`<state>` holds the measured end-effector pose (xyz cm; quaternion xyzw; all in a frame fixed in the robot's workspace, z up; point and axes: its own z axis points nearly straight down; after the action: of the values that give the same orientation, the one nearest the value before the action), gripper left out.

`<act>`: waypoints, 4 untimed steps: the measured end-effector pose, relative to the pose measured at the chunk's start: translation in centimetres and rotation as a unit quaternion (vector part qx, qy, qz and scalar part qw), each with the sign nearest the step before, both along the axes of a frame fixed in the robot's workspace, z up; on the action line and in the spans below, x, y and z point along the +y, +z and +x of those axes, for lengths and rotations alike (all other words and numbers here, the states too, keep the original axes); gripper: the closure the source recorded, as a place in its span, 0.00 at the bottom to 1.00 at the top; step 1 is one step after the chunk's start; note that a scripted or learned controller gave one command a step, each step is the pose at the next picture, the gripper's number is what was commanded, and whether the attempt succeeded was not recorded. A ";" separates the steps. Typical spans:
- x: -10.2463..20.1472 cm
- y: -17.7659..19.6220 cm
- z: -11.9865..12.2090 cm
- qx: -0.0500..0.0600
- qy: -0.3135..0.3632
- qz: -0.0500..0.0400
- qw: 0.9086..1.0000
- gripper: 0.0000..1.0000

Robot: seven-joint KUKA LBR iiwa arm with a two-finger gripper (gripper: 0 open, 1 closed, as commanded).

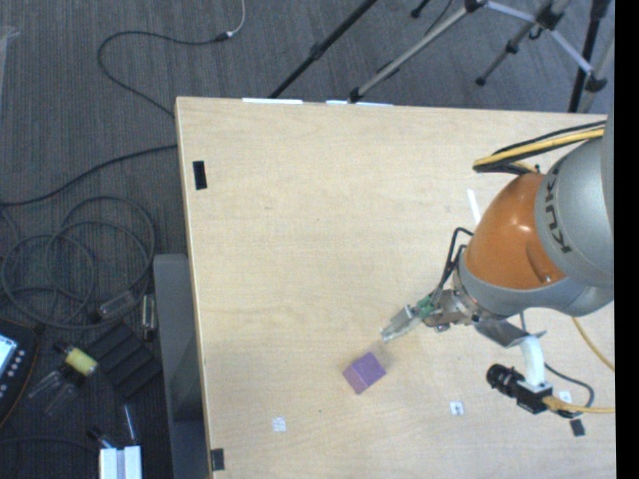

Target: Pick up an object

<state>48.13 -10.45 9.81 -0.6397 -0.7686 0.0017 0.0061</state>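
Wood, pale and smooth, makes up the counter (300, 228), which fills the middle and right of the camera view and stands on dark grey carpet (90, 88). A small purple block (364, 372) lies flat on the counter toward its near edge, turned a little askew, with bare wood all round it.

The arm (559, 238) comes in from the right, its orange band (504, 242) bulging above the wrist. The gripper (401, 322) juts out leftward and slightly down from the wrist, low over the wood. Its tip sits just up and to the right of the block, near it but apart from it; the block is not gripped. The gripper is small and blurred here, so I cannot tell whether it is released or clenched.

A yellow and black cable (534, 150) arcs over the top of the arm. Below the wrist a black plug (514, 382) hangs on a white bracket above the counter.

A black rectangular mark (200, 175) sits near the counter's left edge, well away from the block. Two tiny white tags (279, 424) (456, 407) lie near the front, one on each side of the block.

On the carpet to the left, loose black cords (60, 267) coil in loops. Tripod legs (499, 8) cross the carpet beyond the far edge of the counter.
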 end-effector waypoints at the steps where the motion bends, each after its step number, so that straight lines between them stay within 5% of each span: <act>1: 0.7 -1.6 0.1 -0.002 -0.057 -0.002 0.998 0.00; 2: 0.8 -0.8 0.0 0.000 -0.057 -0.001 0.998 1.00; 3: 0.8 -0.8 0.0 0.000 -0.057 -0.001 0.998 0.00; 4: 0.9 0.0 -0.1 0.001 -0.057 0.000 0.998 1.00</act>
<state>48.06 -9.58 9.78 -0.6821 -0.7312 0.0024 0.0071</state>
